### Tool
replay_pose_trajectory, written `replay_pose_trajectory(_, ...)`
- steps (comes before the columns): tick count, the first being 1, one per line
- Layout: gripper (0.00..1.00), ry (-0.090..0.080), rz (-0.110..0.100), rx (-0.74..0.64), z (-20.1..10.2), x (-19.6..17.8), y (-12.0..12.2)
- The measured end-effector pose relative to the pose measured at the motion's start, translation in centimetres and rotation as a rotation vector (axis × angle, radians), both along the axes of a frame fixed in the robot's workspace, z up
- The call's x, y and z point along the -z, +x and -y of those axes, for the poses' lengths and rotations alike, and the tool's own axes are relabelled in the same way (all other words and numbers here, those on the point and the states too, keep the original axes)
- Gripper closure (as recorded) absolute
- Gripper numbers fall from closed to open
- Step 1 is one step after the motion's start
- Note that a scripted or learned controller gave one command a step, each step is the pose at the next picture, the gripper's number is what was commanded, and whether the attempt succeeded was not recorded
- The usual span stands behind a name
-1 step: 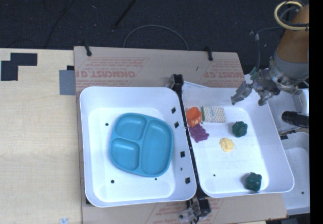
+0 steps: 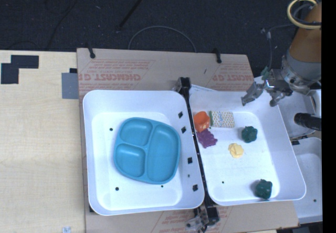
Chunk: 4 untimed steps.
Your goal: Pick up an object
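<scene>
Counter [image 2: 37, 148]: pale wood, carrying a cardboard sheet [image 2: 157, 69] under two white bins side by side.
Left bin [image 2: 100, 106]: holding one large blue divided plate [image 2: 147, 149], lying flat near the middle.
Right bin [image 2: 283, 174]: holding all the small candidates for picking.
Arm [image 2: 307, 43]: reaching in at upper right, above the far right corner of the right bin.
Pincer [image 2: 263, 95]: fingers spread apart, nothing between them, poised over the bin's far rim, well apart from every item.
Patterned block [image 2: 222, 118]: near the far wall, just beside the orange piece [image 2: 201, 119].
Purple piece [image 2: 206, 138]: touching or nearly touching the orange one, close to the divider.
Dark green piece [image 2: 249, 134]: mid-bin, standing free, nearest to the pincer.
Second green piece [image 2: 263, 188]: near front right corner, alone.
Yellow piece [image 2: 236, 150]: centre of bin, free on all sides.
Step in hand: approach, judged as pre-grasp; nothing picked yet.
Next move: likely descent toward the nearest free item, probably the mid-bin green piece; calls for centring open fingers over it, then lowering to straddle it before closing.
</scene>
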<state>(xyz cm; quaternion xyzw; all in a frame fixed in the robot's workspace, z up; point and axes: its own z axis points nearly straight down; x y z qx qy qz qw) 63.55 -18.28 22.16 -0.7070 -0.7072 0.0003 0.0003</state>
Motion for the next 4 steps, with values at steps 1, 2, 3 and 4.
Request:
replay_pose_trajectory(1,0.00,0.002,-0.006,0.001,-0.9,5.2,-0.6)
replay_pose_trajectory(2,0.00,0.001,-0.005,-0.001,-0.3,10.1,-0.1)
replay_pose_trajectory(3,0.00,0.003,0.000,-0.001,-0.4,13.0,0.2)
replay_pose_trajectory(4,1.00,0.003,0.008,-0.004,-0.5,11.6,0.4)
